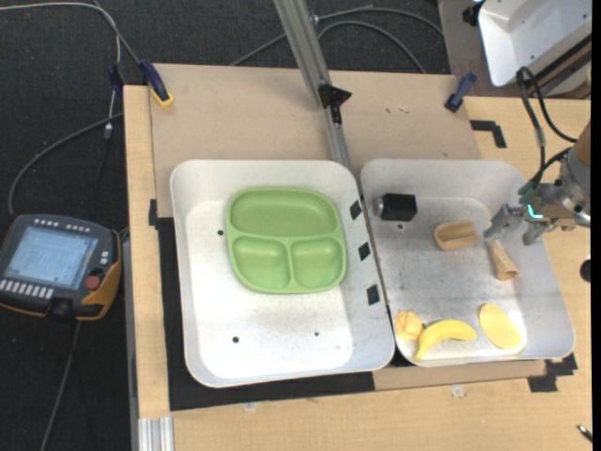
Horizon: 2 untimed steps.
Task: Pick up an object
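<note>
Over the right bin's (563, 299) far-right side the hand (515, 225) hung with its two fingers spread apart and nothing between them, so the step seemed to be the approach, not yet a grasp. Just below it lay a small tan cylinder (504, 260), probably the nearest target; the next move would call for dropping straight down and straddling it. A tan block (456, 235) lay to the left, a black piece (397, 206) beyond. A banana (445, 334) and yellow slice (501, 326) sat near the front wall, well clear. A green tray (285, 239) sat in the left bin (202, 346).
</note>
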Available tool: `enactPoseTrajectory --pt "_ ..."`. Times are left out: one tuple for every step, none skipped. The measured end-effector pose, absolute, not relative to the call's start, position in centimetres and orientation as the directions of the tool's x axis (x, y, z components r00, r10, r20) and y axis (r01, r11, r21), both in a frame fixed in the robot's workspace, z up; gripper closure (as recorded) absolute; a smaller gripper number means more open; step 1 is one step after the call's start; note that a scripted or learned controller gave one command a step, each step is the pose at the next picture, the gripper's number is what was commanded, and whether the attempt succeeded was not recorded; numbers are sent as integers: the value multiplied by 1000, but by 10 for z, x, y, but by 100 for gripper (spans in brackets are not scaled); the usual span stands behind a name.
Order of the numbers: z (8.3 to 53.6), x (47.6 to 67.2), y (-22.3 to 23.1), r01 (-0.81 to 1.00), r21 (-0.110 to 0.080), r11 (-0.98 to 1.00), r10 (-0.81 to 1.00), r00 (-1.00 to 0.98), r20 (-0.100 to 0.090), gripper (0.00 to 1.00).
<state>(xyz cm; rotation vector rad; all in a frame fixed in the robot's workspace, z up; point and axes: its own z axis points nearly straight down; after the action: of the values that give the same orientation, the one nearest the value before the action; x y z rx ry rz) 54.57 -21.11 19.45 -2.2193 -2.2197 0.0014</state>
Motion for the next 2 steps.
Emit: enactPoseTrajectory --pt "195 546 -211 1000 -1 1 1000 -1 1 0" --pt "133 548 -213 1000 -7 0 1000 0 3 0"
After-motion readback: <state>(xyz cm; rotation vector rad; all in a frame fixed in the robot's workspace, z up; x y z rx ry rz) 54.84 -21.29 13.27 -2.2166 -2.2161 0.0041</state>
